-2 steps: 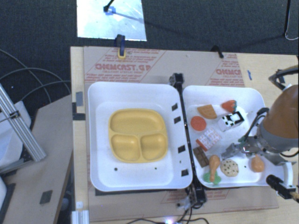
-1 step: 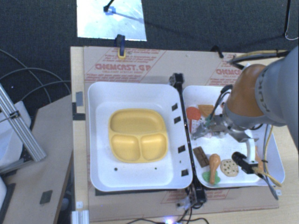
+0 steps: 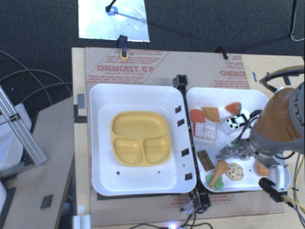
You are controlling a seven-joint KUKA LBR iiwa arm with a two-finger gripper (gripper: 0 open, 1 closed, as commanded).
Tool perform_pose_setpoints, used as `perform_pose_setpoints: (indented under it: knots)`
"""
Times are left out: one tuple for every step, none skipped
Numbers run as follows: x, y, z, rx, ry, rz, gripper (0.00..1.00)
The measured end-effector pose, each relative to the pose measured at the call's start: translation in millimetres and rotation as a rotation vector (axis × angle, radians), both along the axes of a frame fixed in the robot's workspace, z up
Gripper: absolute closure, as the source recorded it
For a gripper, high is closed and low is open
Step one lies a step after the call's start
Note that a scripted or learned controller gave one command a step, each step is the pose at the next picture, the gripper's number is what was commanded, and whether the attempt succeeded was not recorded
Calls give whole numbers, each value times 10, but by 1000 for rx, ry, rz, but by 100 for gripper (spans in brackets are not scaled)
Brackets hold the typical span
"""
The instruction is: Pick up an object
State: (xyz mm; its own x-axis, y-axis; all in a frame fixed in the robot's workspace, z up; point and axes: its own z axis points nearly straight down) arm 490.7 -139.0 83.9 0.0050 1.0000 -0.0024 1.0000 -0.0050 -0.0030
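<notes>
At the near edge of the right bin (image 3: 274, 99) lie the nearest items: a toy carrot (image 3: 218, 172) with a green top, a round cookie (image 3: 234, 171) just right of it, and a small orange piece (image 3: 262, 168) further right, partly under the arm. A brown chocolate bar (image 3: 206, 160) lies by the bin's left wall. Further back are a pink-and-white checked card (image 3: 206, 130), a red piece (image 3: 197, 115), an orange wedge (image 3: 211, 113), a red-orange piece (image 3: 233, 108) and a black-and-white toy (image 3: 233, 123).

The left bin (image 3: 97, 128) holds a yellow divided tray (image 3: 141, 137). Both bins sit on the table (image 3: 157, 66), which is covered with printed cardboard.

The gripper (image 3: 230, 151) is seen low over the right bin, just beyond the cookie and carrot, reaching in from the right below the orange-banded wrist. Whether the jaws are open or closed cannot be told, as dark linkage and cables are tangled in the view; nothing is seen held.

The step is judged to be an approach for a grasp. The cookie or carrot would be the most likely target. For a clean pick, one item should be centred and straddled across its narrow width, the carrot being taken across its shaft. Neighbours should be kept clear, since the carrot and cookie lie almost touching and could be nudged or pinched together. A flat cookie may slip under the tips unless the descent reaches the bin floor.
</notes>
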Motion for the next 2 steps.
perform_pose_setpoints:
  knots:
    - [630,354,17,3,-9,13,0]
    - [986,-220,17,-2,-9,4,0]
